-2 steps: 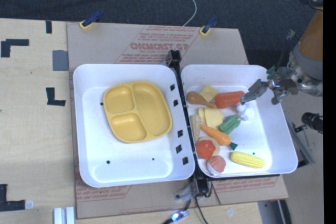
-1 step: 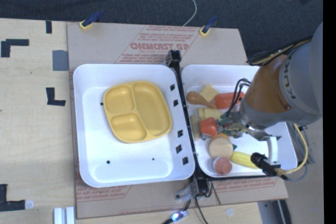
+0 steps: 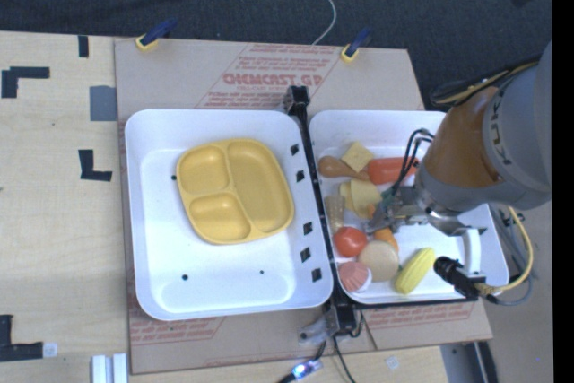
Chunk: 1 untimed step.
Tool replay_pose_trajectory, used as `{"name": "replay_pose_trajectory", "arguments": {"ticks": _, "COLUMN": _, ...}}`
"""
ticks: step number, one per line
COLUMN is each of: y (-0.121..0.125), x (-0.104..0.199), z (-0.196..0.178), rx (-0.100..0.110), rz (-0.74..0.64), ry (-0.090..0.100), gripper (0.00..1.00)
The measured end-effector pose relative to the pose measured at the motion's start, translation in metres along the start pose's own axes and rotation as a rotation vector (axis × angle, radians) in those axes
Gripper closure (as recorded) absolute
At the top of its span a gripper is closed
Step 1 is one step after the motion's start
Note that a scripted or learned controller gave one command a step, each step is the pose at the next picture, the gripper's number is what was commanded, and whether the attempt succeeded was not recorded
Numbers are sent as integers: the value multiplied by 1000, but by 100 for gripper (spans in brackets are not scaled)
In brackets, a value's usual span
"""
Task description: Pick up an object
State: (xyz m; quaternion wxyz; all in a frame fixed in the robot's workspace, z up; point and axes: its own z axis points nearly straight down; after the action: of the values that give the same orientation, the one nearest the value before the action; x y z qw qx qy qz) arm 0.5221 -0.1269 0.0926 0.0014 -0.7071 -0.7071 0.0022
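Note:
The right bin holds a pile of toy food: a yellow cheese wedge, a red pepper-like piece, a brown drumstick, a pale yellow block, a red tomato, a beige round piece, a pink slice and a yellow corn cob. My gripper reaches down into the middle of this pile, just right of the pale yellow block and above a small orange piece. The wrist hides its fingertips.
The left bin carries a yellow three-compartment plate. A black divider with clips runs between the bins. Both stand on a cardboard sheet clamped at the back. My arm's orange band covers the right bin's right side.

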Motion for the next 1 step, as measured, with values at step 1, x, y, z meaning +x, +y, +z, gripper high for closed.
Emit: {"name": "replay_pose_trajectory", "arguments": {"ticks": 1, "y": 57, "x": 54, "z": -145, "rx": -18, "rz": -9, "ry": 1, "gripper": 100}}
